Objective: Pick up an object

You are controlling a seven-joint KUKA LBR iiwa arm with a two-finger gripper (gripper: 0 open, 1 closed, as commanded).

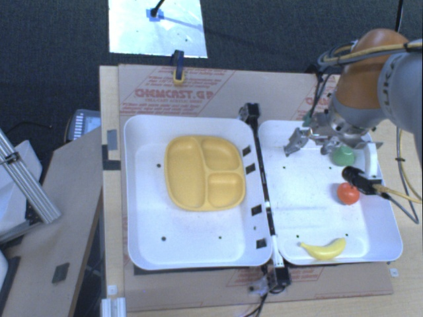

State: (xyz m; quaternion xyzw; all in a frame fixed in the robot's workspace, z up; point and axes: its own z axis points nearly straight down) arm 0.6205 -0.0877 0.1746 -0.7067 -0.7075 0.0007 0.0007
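Green object (343, 155) (shape unclear) sits half-hidden under the pincer (310, 140), grip state indiscernible.

Dark carpet (53, 38) surrounds a wooden bench (109, 78), with 1 shiny metal sheet (157, 18) lying behind it.

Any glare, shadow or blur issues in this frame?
Camera view: the foil sheet at the top is blown out with glare; the white bins read bright but keep their edges; soft shadows sit under the banana and the divided yellow plate; the gripper looks slightly soft.
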